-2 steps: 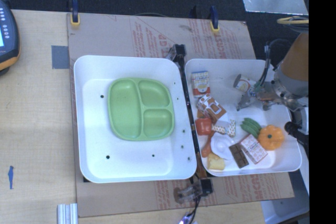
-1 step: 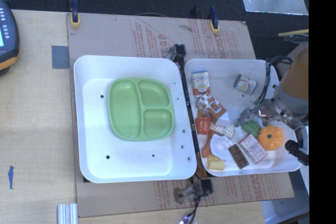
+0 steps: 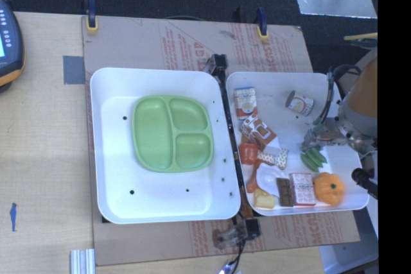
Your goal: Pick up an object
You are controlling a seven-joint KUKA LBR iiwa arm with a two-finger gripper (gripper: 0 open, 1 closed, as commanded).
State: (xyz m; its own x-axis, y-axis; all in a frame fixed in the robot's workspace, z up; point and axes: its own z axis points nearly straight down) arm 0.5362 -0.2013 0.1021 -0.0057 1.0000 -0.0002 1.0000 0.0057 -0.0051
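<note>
The right bin (image 3: 276,79) holds several small items. Among them are a small can (image 3: 299,102), a printed carton (image 3: 244,101), a brown-and-white packet (image 3: 258,130), a red piece (image 3: 248,153), a green bean-like piece (image 3: 313,158), an orange pumpkin (image 3: 328,188), a pink box (image 3: 302,189) and a dark bar (image 3: 285,191). My gripper (image 3: 319,137) reaches in from the right and hangs low over the bin's right side. It is just above the green piece and below the can. Its tips are dark and small here.
The left bin (image 3: 109,189) holds a green divided plate (image 3: 172,133). A yellow wedge (image 3: 263,200) and a patterned white item (image 3: 275,157) lie near the right bin's left side. A black clip (image 3: 218,63) sits between the bins at the back.
</note>
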